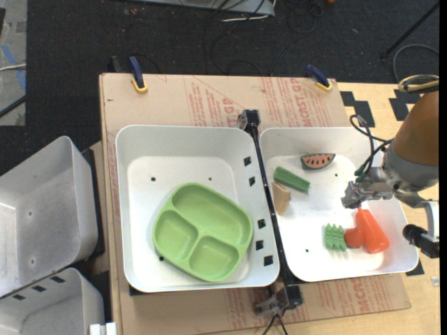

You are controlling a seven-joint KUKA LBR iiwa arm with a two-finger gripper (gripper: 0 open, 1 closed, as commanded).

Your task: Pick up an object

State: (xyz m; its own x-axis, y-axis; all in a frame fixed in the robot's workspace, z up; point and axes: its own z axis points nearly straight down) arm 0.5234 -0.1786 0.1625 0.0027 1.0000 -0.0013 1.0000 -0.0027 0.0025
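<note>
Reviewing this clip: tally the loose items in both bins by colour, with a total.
Green: 3 - divided plate, block, spiky piece
Orange: 1 - carrot-like toy
Red and green: 1 - watermelon slice
Tan: 1 - small piece
Total: 6

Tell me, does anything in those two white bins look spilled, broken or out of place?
Nothing stands out. The green divided plate lies flat in the left bin; the watermelon slice, green block and orange toy lie loose in the right bin.
</note>
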